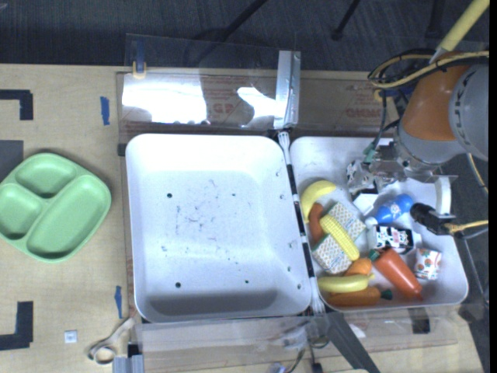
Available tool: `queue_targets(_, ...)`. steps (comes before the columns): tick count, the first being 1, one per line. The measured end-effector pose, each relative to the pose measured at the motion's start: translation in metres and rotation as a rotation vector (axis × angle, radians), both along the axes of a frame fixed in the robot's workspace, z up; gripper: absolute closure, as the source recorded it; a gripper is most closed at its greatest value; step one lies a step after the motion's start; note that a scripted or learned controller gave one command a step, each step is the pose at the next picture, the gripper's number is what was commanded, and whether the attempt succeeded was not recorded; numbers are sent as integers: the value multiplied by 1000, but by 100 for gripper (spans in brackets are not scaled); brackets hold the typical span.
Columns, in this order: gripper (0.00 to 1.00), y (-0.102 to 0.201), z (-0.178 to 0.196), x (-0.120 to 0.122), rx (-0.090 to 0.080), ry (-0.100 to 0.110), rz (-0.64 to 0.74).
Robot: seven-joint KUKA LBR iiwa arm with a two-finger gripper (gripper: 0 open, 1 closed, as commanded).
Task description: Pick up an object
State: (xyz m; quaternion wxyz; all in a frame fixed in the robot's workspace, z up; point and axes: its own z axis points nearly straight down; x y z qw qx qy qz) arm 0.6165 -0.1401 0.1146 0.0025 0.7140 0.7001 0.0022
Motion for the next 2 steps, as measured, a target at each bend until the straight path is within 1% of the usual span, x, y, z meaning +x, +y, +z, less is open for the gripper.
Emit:
queue_targets(1, 100, 19, 31, -8, -1, 4, 139)
queue_targets(2, 100, 56, 69, 49, 1, 15, 65)
